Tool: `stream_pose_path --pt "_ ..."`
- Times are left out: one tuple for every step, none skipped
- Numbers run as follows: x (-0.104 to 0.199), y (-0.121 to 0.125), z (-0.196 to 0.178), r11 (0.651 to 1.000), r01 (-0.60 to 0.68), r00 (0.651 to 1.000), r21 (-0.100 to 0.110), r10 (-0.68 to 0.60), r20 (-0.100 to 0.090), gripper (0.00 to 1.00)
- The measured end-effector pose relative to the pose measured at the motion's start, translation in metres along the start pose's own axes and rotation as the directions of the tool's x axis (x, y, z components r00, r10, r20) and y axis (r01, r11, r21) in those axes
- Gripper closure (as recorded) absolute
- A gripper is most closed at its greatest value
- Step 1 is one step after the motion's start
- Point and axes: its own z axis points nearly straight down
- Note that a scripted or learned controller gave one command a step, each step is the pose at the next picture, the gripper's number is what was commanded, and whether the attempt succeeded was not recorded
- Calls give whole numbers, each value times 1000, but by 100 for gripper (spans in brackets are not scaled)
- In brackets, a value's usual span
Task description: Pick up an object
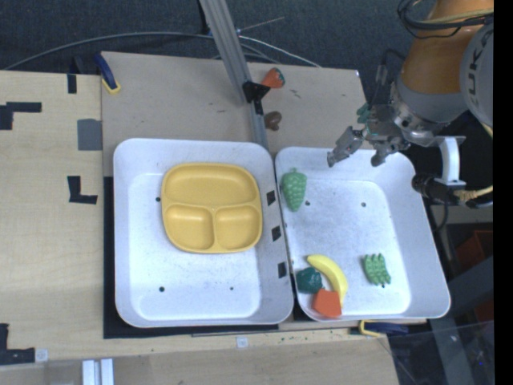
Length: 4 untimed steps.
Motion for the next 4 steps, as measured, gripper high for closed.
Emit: stream_pose_path --pt "0 0 0 1000 0 1000 0 0 0 0" --pt "5 -9 58 1000 -1 1000 6 1 0 0" --pt "0 -19 112 1000 -2 1000 6 2 1 0" --pt "-1 -21 177 1000 -2 1000 7 2 0 0"
